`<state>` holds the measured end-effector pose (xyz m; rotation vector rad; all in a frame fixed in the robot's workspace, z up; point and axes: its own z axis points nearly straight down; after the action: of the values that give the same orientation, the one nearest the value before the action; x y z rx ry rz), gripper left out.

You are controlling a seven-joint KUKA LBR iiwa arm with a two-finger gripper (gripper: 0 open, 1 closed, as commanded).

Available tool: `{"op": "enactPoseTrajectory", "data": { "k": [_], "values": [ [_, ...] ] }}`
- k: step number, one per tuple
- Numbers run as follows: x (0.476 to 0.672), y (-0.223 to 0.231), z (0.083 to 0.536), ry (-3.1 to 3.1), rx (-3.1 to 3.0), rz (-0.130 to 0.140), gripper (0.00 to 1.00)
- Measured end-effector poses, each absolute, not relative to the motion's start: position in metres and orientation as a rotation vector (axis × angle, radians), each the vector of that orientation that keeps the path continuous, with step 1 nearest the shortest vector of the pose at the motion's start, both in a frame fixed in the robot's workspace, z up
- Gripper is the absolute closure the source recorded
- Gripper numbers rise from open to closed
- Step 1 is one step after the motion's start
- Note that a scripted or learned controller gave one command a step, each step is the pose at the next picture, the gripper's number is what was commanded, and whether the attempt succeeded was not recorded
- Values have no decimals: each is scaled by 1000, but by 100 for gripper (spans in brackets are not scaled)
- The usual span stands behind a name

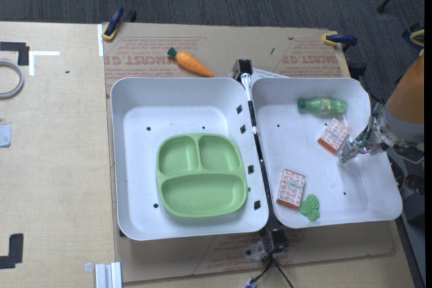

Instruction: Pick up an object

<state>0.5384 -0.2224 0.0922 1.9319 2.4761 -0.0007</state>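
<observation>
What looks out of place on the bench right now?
The toy carrot lies on the cardboard behind the left bin, outside both bins. The green bottle lies on its side in the right bin. Nothing looks spilled or broken.

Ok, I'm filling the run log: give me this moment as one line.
gripper low in right bin | beside snack packet | grasp unconfirmed | green bottle untouched | green plate in left bin

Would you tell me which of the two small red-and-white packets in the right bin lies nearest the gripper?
The upper packet, just below the green bottle, right beside the gripper. The other packet lies near the bin's front left, by the green leafy piece.
</observation>
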Motion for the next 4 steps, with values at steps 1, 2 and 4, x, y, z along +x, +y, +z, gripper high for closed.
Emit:
{"op": "enactPoseTrajectory", "data": {
  "k": [1,2,4],
  "values": [
    [573,-162,219,2408,2015,0,100],
    [573,-162,219,2408,2015,0,0],
    [567,-166,108,2507,1861,4,100]
  ]
}}
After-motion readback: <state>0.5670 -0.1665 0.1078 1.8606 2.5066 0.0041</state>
